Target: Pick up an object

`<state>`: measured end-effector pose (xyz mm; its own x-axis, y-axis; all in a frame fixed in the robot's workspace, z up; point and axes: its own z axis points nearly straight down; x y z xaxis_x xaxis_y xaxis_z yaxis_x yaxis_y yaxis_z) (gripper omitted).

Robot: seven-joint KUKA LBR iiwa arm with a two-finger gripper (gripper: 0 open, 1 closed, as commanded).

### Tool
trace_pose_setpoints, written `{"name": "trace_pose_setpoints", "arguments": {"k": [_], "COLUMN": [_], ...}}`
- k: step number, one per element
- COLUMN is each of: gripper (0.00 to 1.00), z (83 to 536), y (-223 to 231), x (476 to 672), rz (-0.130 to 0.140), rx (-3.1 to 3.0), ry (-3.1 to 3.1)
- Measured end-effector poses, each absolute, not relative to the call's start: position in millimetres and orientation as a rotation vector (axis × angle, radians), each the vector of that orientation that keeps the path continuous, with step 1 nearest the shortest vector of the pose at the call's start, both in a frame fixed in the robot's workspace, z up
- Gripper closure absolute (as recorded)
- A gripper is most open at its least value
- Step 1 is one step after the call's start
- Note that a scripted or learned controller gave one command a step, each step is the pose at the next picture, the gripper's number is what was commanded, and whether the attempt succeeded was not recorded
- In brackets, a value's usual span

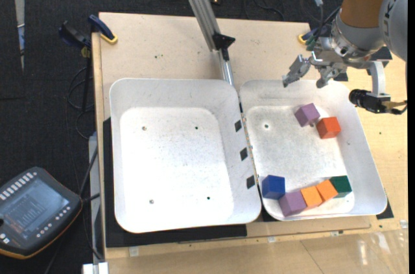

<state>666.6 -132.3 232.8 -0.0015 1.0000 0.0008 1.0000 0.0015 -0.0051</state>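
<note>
- Purple block (pixel 292 203), orange block (pixel 312 195), green block (pixel 340 186) and blue block (pixel 273 186) crowd the right bin's (pixel 363 156) front edge.
- Jaws (pixel 310 71) spread open, gripping nothing, above its rear edge.

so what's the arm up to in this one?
Pick attempt, nothing grabbed yet. The gripper hangs open above the far edge of the right bin, nothing between its fingers. Nearest targets are a purple block and an orange block; four more blocks line the near edge.
</note>
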Motion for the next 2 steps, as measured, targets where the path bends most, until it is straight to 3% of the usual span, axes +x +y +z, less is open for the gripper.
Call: {"name": "trace_pose_setpoints", "arguments": {"k": [1,2], "gripper": [0.00,0.00], "z": [236,173], "y": [-132,-133], "x": [667.5,662.0], "rz": [0.002,0.007], "rx": [-2.218,-2.218], "ry": [-2.225,-2.218]}}
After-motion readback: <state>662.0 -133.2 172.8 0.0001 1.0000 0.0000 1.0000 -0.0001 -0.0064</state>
